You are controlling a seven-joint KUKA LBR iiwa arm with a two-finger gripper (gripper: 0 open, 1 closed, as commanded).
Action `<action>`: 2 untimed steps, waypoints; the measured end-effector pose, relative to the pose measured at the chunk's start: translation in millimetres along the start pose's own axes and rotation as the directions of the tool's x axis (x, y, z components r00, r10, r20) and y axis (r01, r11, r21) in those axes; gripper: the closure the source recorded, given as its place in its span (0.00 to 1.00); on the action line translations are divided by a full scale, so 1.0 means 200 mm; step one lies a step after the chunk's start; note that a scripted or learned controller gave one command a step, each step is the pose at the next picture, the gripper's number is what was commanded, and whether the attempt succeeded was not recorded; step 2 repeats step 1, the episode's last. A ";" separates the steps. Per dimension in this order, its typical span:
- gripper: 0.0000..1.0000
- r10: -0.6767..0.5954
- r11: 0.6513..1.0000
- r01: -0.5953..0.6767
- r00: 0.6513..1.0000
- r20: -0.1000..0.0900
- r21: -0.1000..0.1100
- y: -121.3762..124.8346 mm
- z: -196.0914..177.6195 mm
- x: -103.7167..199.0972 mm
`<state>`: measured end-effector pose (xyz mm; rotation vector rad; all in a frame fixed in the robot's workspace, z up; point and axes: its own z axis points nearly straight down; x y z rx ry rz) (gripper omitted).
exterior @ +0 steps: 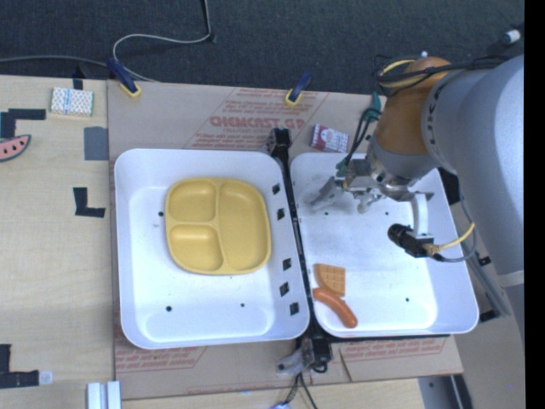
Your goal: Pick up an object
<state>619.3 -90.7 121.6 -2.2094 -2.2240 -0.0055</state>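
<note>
The gripper [328, 192] hangs over the far left part of the right bin [443, 309]; whether it is released or clenched, I cannot tell. Nearer, in the same bin, lie a toy waffle [331, 278] and a toy hot dog [335, 307], just beside each other. A yellow divided plate [218, 226] sits in the left bin [136, 254].

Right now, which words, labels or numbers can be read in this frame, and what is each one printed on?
"CHEMCAST GP": red print, repeated in slanted rows, on the brown cardboard sheet under the two bins; it reads fairly clearly above the left bin.
Small packet above the right bin: print too small and blurred to read.
Patterned square card at upper left: no legible text.
</note>
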 end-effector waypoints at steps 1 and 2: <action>1.00 -0.001 1.000 0.001 1.000 -0.003 0.001 0.00 -0.04 0.01; 1.00 -0.001 1.000 0.001 1.000 -0.003 0.001 0.00 -0.04 0.01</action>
